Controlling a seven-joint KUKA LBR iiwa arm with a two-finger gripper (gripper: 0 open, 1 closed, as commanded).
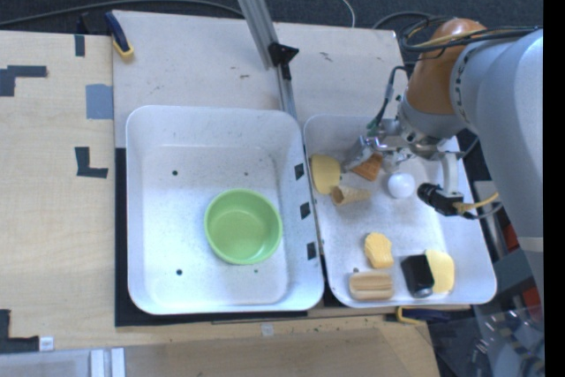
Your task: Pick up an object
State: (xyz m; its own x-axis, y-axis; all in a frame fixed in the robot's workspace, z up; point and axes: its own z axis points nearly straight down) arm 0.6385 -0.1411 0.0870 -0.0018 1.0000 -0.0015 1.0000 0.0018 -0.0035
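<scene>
My gripper (378, 151) is down in the right bin (477, 269), near its back edge, at the end of the grey arm with the orange band. A small orange-brown piece (370, 167) lies right at the gripper's tip, touching or just under it. A white ball (402, 184) rests just to its right. To the left are a yellow lump (325, 173) and a small tan piece (350, 195). Nearer the front lie a yellow chunk (379, 250), a tan bread-like block (371, 284) and a black and yellow object (429, 272).
The left bin (159, 137) holds a green bowl (243, 226). A slanted metal pole (256, 4) comes down to the wall between the bins. A black cable (441, 197) runs off the wrist over the right bin's right side.
</scene>
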